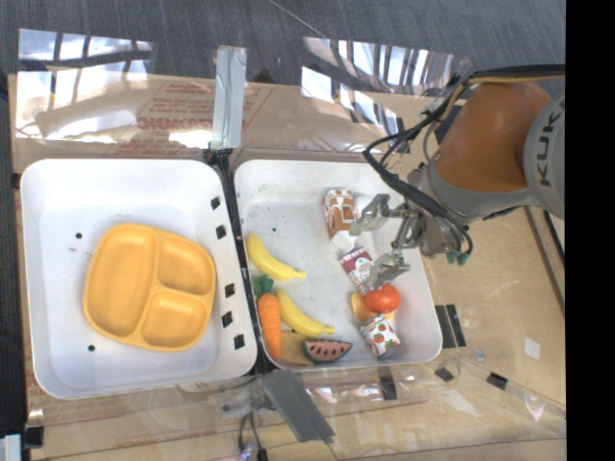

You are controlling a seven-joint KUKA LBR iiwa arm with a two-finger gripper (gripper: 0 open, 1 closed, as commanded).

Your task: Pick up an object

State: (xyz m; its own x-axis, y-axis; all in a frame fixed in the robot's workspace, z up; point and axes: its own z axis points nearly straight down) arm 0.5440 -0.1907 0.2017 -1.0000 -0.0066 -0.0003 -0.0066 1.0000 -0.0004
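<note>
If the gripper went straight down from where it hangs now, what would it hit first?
Probably the small red-and-white carton lying in the right bin, between the gripper's spread fingers. The tomato sits just beside the nearer fingertip, so depth from this slanted view leaves some doubt.

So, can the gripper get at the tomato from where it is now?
Probably yes. The gripper hangs open above the right bin, and the tomato lies just beneath one finger with nothing on top of it.
</note>
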